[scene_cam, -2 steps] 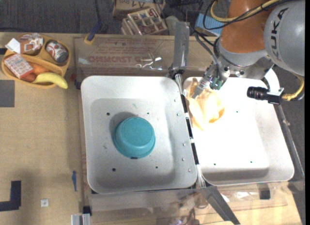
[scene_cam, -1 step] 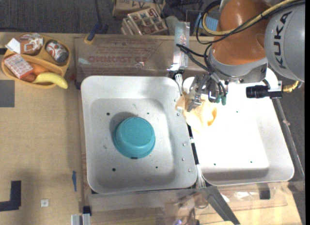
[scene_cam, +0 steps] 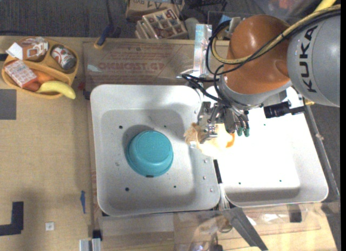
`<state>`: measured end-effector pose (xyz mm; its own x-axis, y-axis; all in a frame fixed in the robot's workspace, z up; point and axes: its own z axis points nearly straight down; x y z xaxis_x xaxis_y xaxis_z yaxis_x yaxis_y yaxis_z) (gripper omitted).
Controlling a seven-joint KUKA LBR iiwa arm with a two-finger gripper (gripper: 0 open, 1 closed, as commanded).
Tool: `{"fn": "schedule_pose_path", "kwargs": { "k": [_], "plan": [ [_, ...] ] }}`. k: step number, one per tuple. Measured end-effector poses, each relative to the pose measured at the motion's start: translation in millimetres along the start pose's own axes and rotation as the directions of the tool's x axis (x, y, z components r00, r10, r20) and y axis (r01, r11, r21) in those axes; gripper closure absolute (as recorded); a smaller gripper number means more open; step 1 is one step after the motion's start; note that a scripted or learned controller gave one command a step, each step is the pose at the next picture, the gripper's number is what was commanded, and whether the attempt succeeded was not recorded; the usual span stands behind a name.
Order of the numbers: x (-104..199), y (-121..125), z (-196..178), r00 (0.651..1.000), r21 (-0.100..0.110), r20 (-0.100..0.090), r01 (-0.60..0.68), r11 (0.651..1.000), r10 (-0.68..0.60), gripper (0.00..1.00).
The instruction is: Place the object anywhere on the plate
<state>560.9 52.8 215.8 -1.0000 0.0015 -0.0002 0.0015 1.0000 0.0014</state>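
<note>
Here we list, left to right: a yellow tray of toy food (scene_cam: pixel 39 71) on the bench; a round teal plate (scene_cam: pixel 150 153), upside down, in the left white bin (scene_cam: pixel 108 109); a pale tan and orange object (scene_cam: pixel 208 138) over the bins' shared rim, clasped between the grey arm's gripper (scene_cam: pixel 221 128) fingers; the right white bin (scene_cam: pixel 281 179).
</note>
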Motion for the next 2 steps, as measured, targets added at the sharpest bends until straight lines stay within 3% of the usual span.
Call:
{"fn": "schedule_pose_path", "kwargs": {
  "k": [1, 2],
  "plan": [
    [29.8, 39.7, -4.2, 1.000, 0.000, -0.001, 0.003, 1.000, -0.003, 1.00],
    [29.6, 39.4, -4.4, 1.000, 0.000, -0.001, 0.002, 1.000, -0.002, 0.00]
  ]
}}
